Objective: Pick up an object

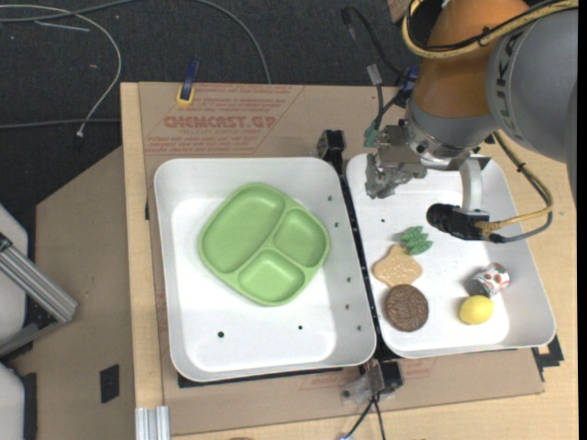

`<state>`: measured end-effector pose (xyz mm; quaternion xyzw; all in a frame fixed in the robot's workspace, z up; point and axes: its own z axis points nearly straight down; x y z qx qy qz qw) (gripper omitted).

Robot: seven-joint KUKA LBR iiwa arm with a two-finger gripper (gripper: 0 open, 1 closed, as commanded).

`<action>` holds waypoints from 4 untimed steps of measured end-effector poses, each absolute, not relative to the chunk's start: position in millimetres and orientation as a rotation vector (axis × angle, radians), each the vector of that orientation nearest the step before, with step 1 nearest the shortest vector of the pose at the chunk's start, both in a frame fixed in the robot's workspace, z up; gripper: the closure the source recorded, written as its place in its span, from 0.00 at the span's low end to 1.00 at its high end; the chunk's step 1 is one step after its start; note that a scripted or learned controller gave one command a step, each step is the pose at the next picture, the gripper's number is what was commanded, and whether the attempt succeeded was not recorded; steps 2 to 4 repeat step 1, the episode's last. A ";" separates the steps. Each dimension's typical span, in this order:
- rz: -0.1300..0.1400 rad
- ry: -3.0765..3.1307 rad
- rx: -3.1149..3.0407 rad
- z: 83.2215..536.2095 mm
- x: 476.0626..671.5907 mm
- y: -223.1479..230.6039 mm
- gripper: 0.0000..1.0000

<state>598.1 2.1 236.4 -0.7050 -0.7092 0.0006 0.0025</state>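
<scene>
End effector above right bin, green plate left

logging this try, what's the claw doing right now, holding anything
claw: over the far end of the right bin, nothing seen between its fingers; open or shut cannot be told.
</scene>
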 end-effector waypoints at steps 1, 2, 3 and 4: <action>0.000 -2.226 -2.210 241.8 579.2 60.4 1.00; 0.000 -2.226 -2.210 241.8 579.2 60.4 1.00; 0.000 -2.226 -2.210 241.8 579.2 60.4 1.00; 0.000 -2.226 -2.210 241.8 579.2 60.4 1.00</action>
